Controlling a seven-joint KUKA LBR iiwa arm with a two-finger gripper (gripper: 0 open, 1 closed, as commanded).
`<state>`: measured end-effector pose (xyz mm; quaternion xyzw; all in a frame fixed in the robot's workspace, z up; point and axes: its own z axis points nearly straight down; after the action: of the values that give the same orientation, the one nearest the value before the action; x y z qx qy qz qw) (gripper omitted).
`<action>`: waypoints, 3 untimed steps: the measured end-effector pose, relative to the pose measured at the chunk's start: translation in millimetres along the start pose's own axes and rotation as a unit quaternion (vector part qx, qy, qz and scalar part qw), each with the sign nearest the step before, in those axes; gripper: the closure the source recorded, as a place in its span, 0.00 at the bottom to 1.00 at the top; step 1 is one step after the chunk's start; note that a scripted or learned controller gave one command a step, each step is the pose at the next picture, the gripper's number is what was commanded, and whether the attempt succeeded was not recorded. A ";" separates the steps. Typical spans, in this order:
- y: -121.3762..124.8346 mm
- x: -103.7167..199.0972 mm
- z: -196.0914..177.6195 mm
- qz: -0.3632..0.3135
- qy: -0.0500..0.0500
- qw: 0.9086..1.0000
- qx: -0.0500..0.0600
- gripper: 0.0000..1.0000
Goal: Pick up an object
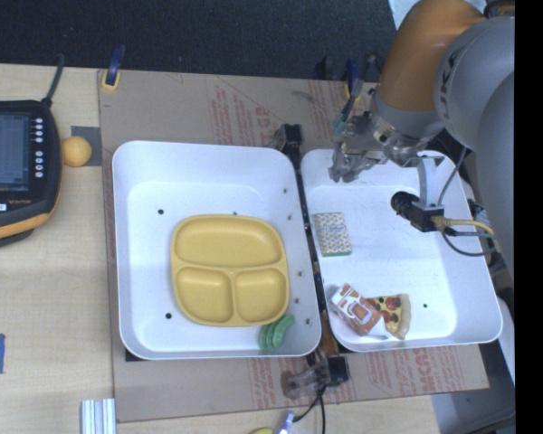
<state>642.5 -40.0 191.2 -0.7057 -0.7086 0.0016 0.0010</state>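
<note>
Nearest the camera, at the surface's front edge, black clamp hardware (319, 373) sits where the two bins meet, with a pale ridged metal piece (98, 415) to its left. Left bin (131, 242): white, shallow, holding a yellow three-compartment plate (228, 268) lying flat near its centre, and a small green object (276, 333) touching the plate's front right corner, against the bin's front wall. Right bin (471, 319): white, holding a toy pizza slice (371, 313) with red and white toppings near its front wall, and a small square patterned sponge-like block (331, 233), greenish at its front edge, just beside the divider between the bins. The two items in the right bin lie apart from each other.

Gripper (347, 170): poised over the rear left corner of the right bin, behind the patterned block and not touching it; nothing is seen between its fingers, and their spread cannot be told. Arm (434, 52): grey with an orange band, entering from the right, a black cable fitting (414, 210) hanging below it.

Surface: brown cardboard sheet (208, 107) under both bins, on a light wood bench (45, 315). A control pendant (14, 174) with screen lies at the left, a yellow ball (76, 151) beside it. Dark floor (163, 7) lies beyond.
</note>
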 end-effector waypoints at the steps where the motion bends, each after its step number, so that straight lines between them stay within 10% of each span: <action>1: -41.7 -18.5 -20.1 0.001 0.000 1.000 0.000 1.00; 3: -86.4 -68.2 -51.6 0.001 0.001 1.000 0.000 1.00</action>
<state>556.6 -108.5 243.2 -0.7066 -0.7076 0.0010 0.0015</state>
